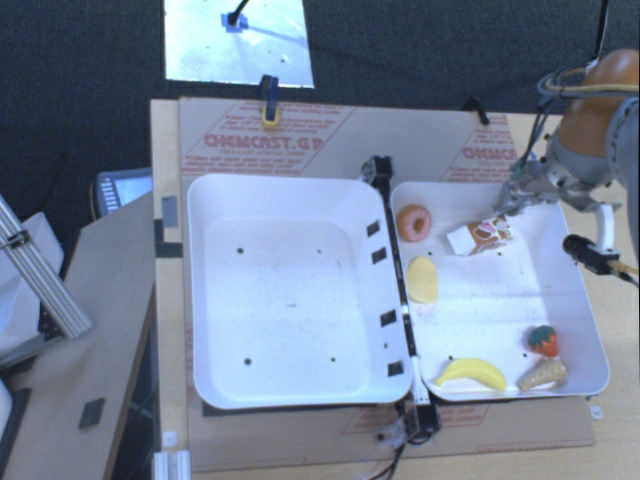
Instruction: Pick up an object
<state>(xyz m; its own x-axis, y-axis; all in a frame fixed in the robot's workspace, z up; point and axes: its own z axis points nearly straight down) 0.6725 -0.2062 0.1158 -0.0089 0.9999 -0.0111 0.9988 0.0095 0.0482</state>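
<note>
The right bin (590,320) holds several toy foods. A pink-glazed donut (413,223) lies near its back left corner. A white and orange cake-like piece (480,236) sits to the right of the donut. My gripper (516,199) hangs over the bin's back right part, just above and to the right of that piece; whether it touches it cannot be seen. A pale yellow oval piece (423,279) lies by the divider. A banana (472,372), a red and green strawberry-like piece (543,340) and a tan cone-shaped piece (542,374) sit along the front.
The left bin (200,298) stands beside the right one, with black clips (383,258) along the shared edge. A black handle-like part (590,254) juts over the right bin's right rim. The bench carries a cardboard sheet (330,138) under both bins.
</note>
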